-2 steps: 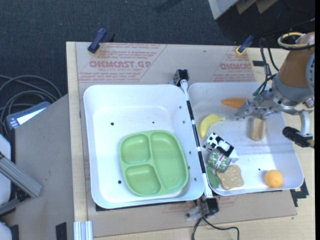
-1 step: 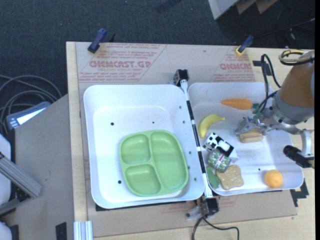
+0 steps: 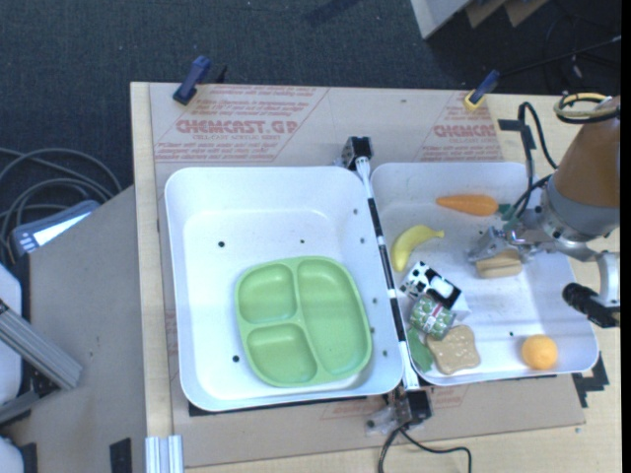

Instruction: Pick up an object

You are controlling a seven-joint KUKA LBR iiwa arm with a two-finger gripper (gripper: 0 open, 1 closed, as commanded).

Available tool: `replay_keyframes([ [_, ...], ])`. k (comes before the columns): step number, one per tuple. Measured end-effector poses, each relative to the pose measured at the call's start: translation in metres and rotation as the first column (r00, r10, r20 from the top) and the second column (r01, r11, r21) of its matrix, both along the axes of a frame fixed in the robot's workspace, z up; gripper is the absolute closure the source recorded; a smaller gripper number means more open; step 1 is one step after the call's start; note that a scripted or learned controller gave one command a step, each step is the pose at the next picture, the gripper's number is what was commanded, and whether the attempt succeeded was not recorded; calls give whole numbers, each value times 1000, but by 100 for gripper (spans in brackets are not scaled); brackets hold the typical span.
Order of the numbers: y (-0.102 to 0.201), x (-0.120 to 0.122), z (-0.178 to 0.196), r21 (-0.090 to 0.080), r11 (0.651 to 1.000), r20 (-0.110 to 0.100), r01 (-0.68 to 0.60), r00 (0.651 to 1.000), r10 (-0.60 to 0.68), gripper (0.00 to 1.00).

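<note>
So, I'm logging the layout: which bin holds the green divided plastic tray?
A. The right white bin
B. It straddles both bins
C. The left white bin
C: the green divided plastic tray lies flat in the left white bin, while the yellow banana and orange carrot lie in the right white bin.

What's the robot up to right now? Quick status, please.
Tool low in right bin, over tan block. Nothing visibly held. Carrot, banana close by.

Claw (image 3: 496,245) low, arm from right
</note>
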State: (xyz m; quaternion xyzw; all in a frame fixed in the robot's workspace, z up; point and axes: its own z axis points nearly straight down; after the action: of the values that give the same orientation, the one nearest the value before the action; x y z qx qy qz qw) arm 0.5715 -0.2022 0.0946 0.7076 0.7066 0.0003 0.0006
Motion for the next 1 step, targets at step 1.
replay_keyframes([
  [1, 79, 12, -10, 2, 1000, -3, -3, 1000, 3, 100],
])
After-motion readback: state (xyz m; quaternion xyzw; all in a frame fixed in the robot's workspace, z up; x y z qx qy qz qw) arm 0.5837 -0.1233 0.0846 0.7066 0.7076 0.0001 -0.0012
